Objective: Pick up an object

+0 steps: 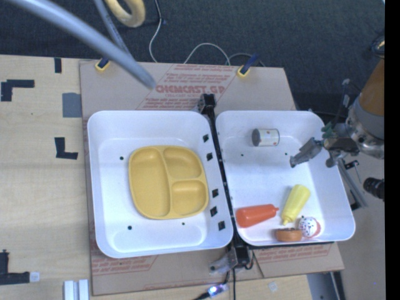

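The right bin holds a small grey-and-white can on its side near the back. A yellow bottle, an orange carrot-shaped toy, a white dotted ball and a brown bun-like piece lie at the front. My gripper hangs over the bin's right side, to the right of the can and above the yellow bottle. Its fingers are spread open with nothing between them.
The left bin carries a yellow divided plate. A black clip strip runs along the seam between the bins. A grey pole and cables cross the upper left above the bench.
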